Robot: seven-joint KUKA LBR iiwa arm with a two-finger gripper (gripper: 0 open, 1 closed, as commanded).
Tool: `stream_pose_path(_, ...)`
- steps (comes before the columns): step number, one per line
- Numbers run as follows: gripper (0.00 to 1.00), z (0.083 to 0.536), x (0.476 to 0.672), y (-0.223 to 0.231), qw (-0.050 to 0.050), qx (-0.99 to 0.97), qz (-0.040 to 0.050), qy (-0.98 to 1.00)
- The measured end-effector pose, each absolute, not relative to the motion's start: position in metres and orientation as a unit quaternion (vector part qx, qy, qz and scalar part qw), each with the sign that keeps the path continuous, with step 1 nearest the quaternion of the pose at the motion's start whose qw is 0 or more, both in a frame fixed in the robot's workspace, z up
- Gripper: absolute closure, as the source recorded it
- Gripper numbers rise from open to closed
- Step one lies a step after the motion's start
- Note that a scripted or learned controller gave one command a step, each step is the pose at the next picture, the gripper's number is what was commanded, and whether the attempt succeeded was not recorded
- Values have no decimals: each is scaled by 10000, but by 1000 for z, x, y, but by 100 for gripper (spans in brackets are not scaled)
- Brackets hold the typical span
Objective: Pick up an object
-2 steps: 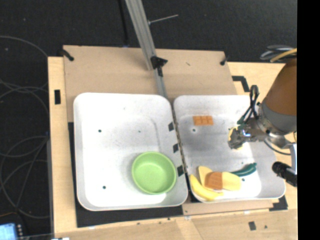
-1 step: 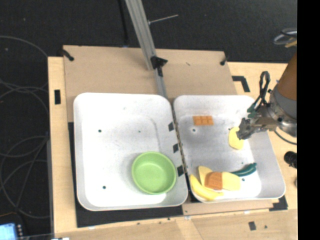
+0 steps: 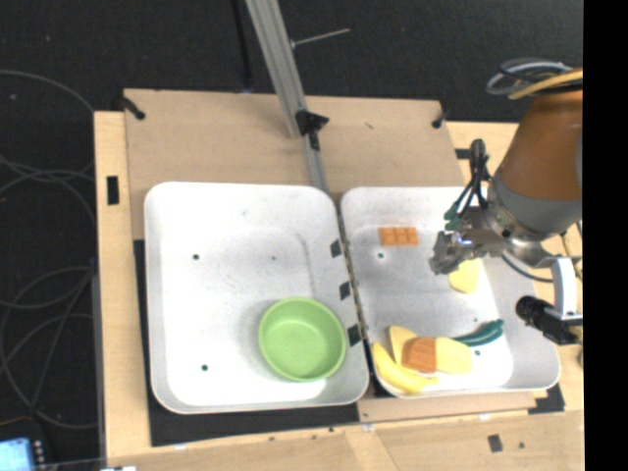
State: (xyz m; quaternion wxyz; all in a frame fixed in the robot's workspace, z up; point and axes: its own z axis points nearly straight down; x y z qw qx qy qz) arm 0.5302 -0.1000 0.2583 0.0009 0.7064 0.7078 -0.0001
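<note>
Grey arm with orange band: reaches over the right-hand white bin from its right edge.

Two-finger gripper: low over the bin's middle-right, just beside a pale yellow rounded piece, perhaps touching it. Whether the claw is spread or closed, or has hold of anything, I cannot tell; the view is too coarse there.

Orange waffle-like flat block: near the bin's far edge, left of the gripper.

Heap at the near edge: yellow banana-shaped piece, orange-brown slab, green-handled tool.

Green round bowl: near-right corner of the left-hand white bin.

Step, judged: closing in on the pale yellow piece. Next calls for a firm squeeze, then a straight lift.
</note>
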Motion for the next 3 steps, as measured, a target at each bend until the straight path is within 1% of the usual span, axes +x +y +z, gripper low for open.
stream_pose_path(1,100,246,540,-52,4,7055,-6,7087)
stream_pose_path(2,100,242,557,0,4,7045,7,7097)
stream_pose_path(3,100,232,561,54,0,7049,-1,7093)
